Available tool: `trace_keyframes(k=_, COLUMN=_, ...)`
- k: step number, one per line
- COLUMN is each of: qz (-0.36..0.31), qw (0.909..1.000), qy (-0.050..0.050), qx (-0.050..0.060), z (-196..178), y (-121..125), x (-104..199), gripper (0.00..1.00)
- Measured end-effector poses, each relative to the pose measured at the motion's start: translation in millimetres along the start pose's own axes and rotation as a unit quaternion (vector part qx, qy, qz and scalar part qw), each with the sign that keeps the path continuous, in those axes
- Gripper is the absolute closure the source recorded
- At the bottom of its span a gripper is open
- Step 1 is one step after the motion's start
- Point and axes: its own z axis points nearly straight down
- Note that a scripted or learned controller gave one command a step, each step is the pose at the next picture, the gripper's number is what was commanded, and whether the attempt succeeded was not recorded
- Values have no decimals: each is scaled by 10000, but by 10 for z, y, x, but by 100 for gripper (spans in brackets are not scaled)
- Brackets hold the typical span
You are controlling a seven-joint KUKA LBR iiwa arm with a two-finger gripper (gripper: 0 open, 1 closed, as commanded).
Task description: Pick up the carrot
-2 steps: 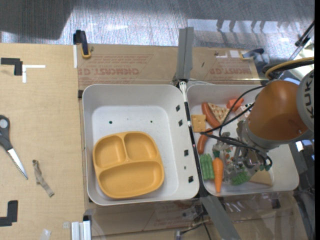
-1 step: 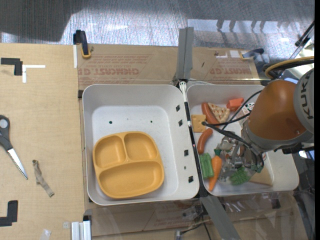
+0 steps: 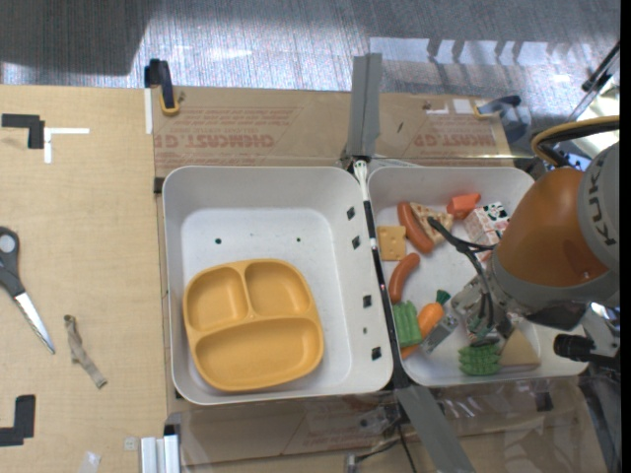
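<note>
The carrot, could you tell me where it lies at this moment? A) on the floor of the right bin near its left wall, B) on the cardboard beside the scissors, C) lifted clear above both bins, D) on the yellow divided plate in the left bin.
A: the carrot rests on the floor of the right bin, beside a green toy and close to the gripper.

Bench (image 3: 79,215) w/ light wood top is carrying two white bins side by side: left bin (image 3: 258,190) and right bin (image 3: 434,177). Scissors (image 3: 20,294) are lying on bench at far left, and a small strap piece (image 3: 84,351) is lying near them.
</note>
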Motion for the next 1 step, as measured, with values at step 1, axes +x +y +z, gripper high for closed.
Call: trace_keyframes(k=1, qz=1425, qw=9898, qy=9, qx=14, z=11, y=127, x=-97, gripper=0)
